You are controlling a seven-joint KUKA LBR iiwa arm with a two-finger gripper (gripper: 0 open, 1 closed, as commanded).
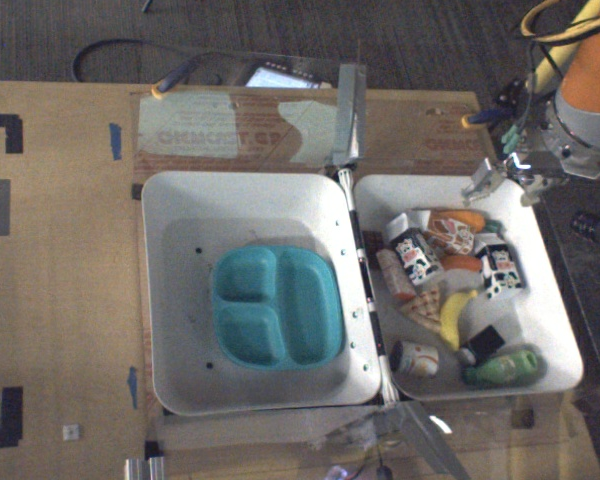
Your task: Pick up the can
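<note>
The can [417, 359] is small and pale with a reddish end. It lies on its side at the near left of the right bin [560, 313], beside the banana [454, 316]. My gripper [504, 190] hangs over the far right corner of that bin, well away from the can and above the other items. It is open with nothing between its fingers. The arm comes in from the upper right, its orange band [590, 78] showing.
The right bin also holds two milk cartons [413, 256] [499, 269], a green bottle [502, 368], a waffle piece [423, 306], a small black block [485, 342] and orange food pieces [452, 230]. A teal divided plate [276, 306] lies in the left bin [170, 218]. Cables [555, 13] hang by the arm.
</note>
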